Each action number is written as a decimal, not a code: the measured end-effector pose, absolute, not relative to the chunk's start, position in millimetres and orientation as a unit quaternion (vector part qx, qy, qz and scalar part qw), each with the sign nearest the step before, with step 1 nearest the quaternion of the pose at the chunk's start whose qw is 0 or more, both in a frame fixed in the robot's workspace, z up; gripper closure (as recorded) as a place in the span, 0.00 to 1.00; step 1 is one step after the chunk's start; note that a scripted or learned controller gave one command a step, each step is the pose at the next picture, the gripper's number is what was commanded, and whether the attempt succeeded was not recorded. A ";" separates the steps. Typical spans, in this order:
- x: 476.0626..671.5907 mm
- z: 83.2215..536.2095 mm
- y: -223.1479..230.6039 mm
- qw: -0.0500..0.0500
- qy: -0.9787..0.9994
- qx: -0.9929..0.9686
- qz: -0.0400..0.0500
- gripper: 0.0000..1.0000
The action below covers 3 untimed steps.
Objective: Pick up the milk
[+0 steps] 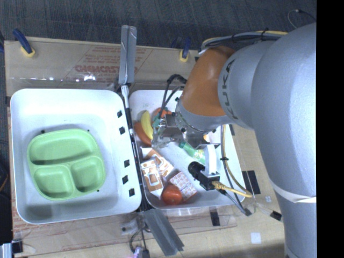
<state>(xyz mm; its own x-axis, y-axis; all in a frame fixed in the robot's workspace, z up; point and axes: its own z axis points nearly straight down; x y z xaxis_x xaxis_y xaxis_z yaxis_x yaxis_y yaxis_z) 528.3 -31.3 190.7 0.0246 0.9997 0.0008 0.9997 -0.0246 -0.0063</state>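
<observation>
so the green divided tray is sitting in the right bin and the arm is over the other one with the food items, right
Not quite. The green divided tray sits in the left bin, not the right. The camera view shows the arm over the right bin, which holds the food items, such as a banana and a tomato.

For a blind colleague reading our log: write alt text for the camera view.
A grey and orange robot arm reaches down into the right bin, over a banana, a tomato and small cartons. The left bin holds a green divided tray.
</observation>
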 end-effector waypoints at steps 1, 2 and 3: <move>477.4 190.8 -30.8 0.002 -0.676 -0.737 0.002 1.00; 533.8 190.6 -19.4 0.002 -0.706 -0.708 0.001 1.00; 506.1 212.1 23.7 0.002 -0.725 -0.688 0.002 1.00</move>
